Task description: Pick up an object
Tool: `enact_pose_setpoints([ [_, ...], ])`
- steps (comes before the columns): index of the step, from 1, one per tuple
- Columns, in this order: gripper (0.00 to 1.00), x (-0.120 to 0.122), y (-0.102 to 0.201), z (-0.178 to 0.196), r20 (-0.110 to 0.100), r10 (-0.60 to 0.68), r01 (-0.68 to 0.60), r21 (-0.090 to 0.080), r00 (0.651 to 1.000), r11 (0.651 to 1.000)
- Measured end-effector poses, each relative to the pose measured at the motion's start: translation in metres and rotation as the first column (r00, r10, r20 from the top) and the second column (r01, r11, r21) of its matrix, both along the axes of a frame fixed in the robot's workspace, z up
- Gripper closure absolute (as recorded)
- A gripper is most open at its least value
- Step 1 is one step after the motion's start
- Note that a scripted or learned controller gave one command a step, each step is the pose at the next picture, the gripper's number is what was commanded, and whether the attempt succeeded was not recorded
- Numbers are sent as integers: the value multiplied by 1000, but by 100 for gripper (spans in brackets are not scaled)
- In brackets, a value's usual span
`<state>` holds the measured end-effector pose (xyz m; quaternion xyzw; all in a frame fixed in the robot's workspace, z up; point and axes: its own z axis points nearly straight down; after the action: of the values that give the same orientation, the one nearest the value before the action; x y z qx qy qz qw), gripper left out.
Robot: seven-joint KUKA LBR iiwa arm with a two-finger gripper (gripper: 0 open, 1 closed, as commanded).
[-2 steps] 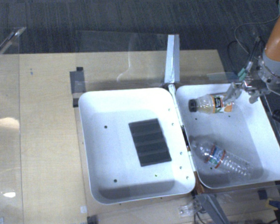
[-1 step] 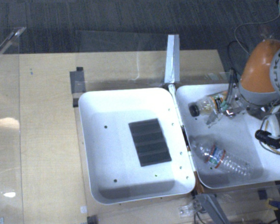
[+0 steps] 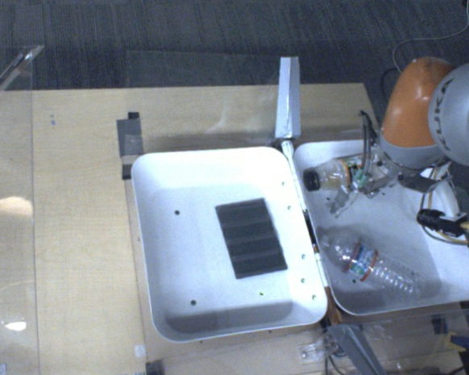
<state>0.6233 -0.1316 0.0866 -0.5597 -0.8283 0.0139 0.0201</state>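
Bottles are what's on offer: a clear plastic bottle [image 3: 374, 265] lies on its side in the lower part of the right bin [image 3: 456, 282], its long axis running from upper left to lower right. A second small bottle [image 3: 328, 175] with a dark cap sits at that bin's upper left corner. The gripper [image 3: 362, 182] hangs just right of this small one, well above the larger bottle in the frame. How wide it stands, I cannot tell. A dark ribbed pad [image 3: 250, 237] rests mid left bin [image 3: 160, 221].
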Motion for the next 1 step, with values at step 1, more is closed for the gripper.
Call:
enact_pose_setpoints([
  [1, 0, 18, 1, -5, -68, -20, 20, -3, 997, 1000],
])
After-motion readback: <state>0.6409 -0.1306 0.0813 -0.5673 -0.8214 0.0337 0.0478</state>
